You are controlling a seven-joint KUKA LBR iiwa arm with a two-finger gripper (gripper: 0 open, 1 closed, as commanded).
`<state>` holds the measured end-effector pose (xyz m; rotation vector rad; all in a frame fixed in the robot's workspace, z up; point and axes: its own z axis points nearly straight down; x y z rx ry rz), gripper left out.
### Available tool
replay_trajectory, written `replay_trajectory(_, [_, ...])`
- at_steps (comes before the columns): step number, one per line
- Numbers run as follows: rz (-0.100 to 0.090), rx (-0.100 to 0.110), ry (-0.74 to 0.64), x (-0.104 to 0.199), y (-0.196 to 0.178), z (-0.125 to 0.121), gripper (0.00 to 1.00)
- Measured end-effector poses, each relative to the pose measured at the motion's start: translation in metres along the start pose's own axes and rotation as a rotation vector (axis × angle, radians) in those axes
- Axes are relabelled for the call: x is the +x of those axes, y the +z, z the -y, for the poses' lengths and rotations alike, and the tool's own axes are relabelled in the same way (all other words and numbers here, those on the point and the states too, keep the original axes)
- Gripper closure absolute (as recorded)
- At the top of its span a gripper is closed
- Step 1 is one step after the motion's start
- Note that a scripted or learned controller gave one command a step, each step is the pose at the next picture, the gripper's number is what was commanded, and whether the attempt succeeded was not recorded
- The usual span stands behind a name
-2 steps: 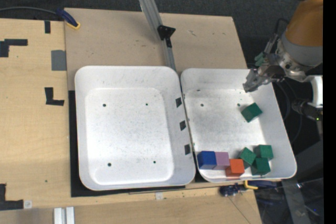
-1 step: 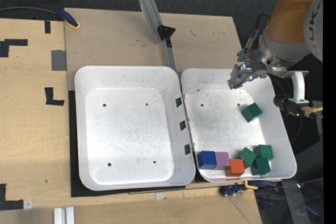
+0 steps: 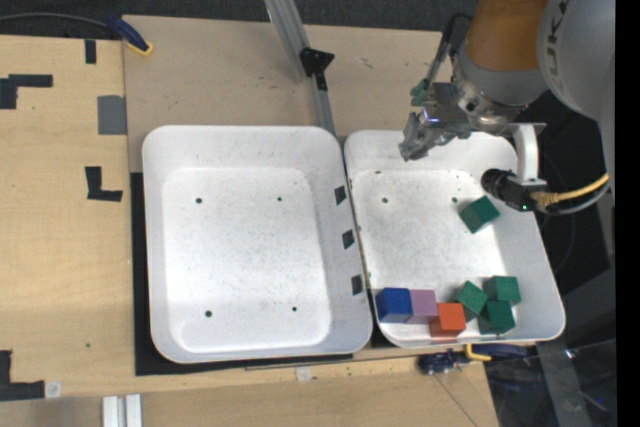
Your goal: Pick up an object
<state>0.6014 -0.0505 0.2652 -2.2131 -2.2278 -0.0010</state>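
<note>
Two shallow white plastic bins sit side by side on the tan wooden tabletop (image 3: 220, 85): the left bin (image 3: 240, 240) and the right bin (image 3: 445, 235). Along the right bin's near edge cluster one blue cube (image 3: 394, 304), one lilac cube (image 3: 423, 304), one orange cube (image 3: 449, 318) and three green blocks (image 3: 492, 302); a fourth green block (image 3: 479, 213) lies apart. The pincer (image 3: 417, 146) hovers over the far rim; whether it is spread or closed, I cannot tell.

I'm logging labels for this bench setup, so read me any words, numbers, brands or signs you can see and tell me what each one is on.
There is no readable text.
The black marks on the bench at the left are plain tape shapes, not letters.
The two white bins and the coloured blocks, such as the blue block, carry no print.
Nothing on the arm or gripper can be read at this size.
</note>
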Motion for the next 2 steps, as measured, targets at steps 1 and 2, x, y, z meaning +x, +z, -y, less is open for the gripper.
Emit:
replay_trajectory(1, [0.000,0.002,0.000,0.055,0.019,-0.018,1.00])
replay_trajectory(2, [0.000,0.000,0.001,0.102,0.016,-0.032,1.00])
